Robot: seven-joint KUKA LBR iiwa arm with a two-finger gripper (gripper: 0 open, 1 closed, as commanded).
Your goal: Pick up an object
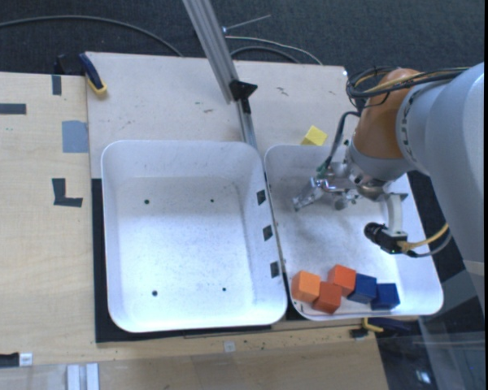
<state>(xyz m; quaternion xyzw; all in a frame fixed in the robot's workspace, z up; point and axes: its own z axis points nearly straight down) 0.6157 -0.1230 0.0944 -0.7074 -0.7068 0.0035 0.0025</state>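
Observation:
Several small blocks lie at the near end of the right bin (301, 169): an orange block (307, 283), two darker orange-red blocks (342, 277) (328, 297), and two blue blocks (363, 288) (385, 296). My gripper (315, 194) hangs over the far half of the right bin, well away from the blocks. Its metal fingers point left and stand apart, with nothing between them.
The left bin (114, 177) sits beside the right one. A yellow block (314, 136) lies on the bench just beyond the right bin. A slanted metal rail (215, 47) rises behind the bins. A blue and yellow tool (93, 75) rests at the bench's far left.

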